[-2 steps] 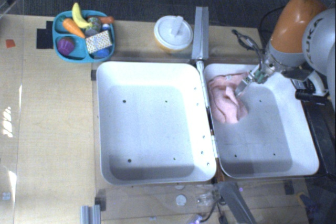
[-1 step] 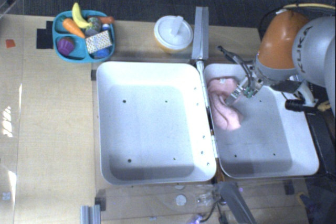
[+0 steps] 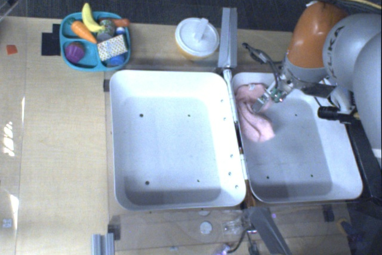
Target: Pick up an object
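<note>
Two white bins fill the middle of the frame, and the pink cloth point(image 3: 255, 116) I am after lies crumpled in the right bin point(image 3: 310, 182), pressed against its left wall toward the upper corner. My gripper point(image 3: 267, 97) sits low over the cloth's upper right edge, at or very near the fabric, but I cannot tell from this slanted view how its jaws stand, so I will not count anything as held. The left bin point(image 3: 173, 146) has nothing I need. At upper left, on the bench, a blue tray point(image 3: 65, 60) of toy food and a white lidded cup point(image 3: 197, 37) sit well apart from the work.

To do this step well, I judge the tool should press into the thickest fold, not the thin edge, because soft cloth slips out of a shallow pinch. I would keep clear of the bin wall and divider just beside the cloth, then lift straight and slowly, checking that fabric comes up.
</note>
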Motion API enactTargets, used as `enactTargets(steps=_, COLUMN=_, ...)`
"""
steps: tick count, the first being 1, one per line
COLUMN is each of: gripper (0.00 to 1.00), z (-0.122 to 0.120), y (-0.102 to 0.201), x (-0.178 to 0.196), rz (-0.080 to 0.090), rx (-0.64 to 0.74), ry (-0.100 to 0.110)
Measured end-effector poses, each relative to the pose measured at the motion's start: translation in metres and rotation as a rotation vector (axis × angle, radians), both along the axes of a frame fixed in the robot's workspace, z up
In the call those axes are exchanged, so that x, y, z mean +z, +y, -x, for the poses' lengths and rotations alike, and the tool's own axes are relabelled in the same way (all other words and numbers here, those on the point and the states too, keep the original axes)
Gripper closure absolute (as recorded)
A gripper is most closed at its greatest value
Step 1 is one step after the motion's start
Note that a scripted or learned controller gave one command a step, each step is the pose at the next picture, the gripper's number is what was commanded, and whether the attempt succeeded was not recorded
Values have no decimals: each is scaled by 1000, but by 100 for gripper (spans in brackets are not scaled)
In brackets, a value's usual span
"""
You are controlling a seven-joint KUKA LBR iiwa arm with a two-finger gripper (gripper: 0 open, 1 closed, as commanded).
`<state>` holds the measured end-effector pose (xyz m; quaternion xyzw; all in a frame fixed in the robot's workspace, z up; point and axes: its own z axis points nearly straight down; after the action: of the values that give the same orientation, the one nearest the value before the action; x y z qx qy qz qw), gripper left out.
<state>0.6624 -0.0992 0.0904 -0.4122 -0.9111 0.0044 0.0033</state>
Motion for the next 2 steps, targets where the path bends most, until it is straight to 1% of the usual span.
enactTargets(steps=1, gripper=0, z=59, y=7, x=2, rz=-1, rx=-64, ry=-28)
enactTargets(steps=2, gripper=0, z=35, y=7, x=1, rz=-2, rx=-114, ry=-24)
